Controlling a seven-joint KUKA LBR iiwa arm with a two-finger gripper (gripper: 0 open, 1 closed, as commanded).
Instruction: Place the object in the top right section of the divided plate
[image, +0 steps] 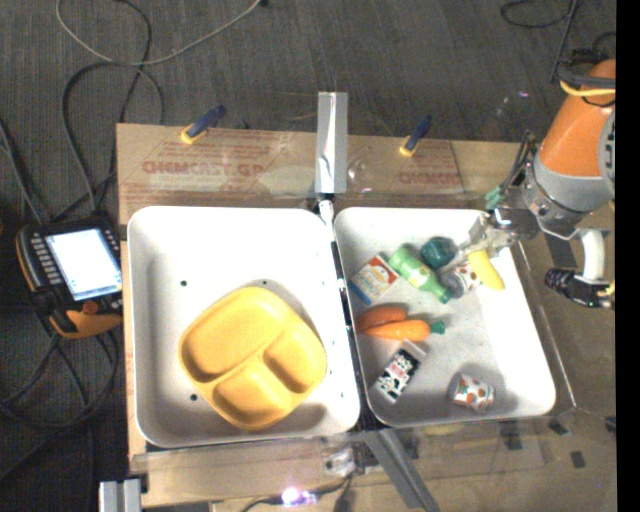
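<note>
Hand lowered at the right bin's far edge

The hand (487, 238) is seen at two o'clock in the right bin (520, 385), beside a yellow banana (487, 270); its grip cannot be told. The yellow divided plate (254, 356) is set in the left bin (160, 260), at nine o'clock, presumably kept unobstructed for placing.

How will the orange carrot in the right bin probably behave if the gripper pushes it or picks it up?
The carrot looks like a smooth, moulded toy, so it is probably stiff and light. Its rounded, tapered body lies flat on the right bin floor, so a sideways push may roll it in a curve. The glossy surface might slip between the fingers unless gripped across its thicker part.
</note>
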